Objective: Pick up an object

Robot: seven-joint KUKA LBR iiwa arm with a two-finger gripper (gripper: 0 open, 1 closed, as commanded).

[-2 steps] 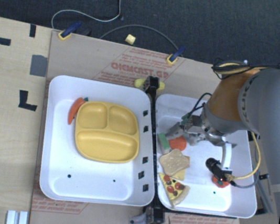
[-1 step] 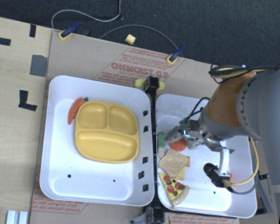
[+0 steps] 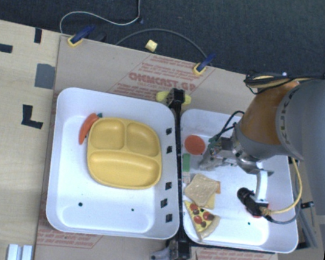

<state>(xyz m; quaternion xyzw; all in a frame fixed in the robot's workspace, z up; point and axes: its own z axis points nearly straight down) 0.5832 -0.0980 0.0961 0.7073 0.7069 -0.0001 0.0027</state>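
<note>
Cardboard sheet (image 3: 158,79), blue clamps (image 3: 79,37)

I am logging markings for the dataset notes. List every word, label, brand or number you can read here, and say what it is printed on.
"CHEMCAST GP": red print, seen upside down, on the brown cardboard sheet under the two white bins, near its far edge.
The same red print repeats in fainter rows beside it and along the sheet's near edge: too blurred to read.
No readable text on the yellow divided plate or the toy food.

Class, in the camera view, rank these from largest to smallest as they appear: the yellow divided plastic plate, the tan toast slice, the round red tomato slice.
1. Yellow divided plastic plate
2. Tan toast slice
3. Round red tomato slice
</note>
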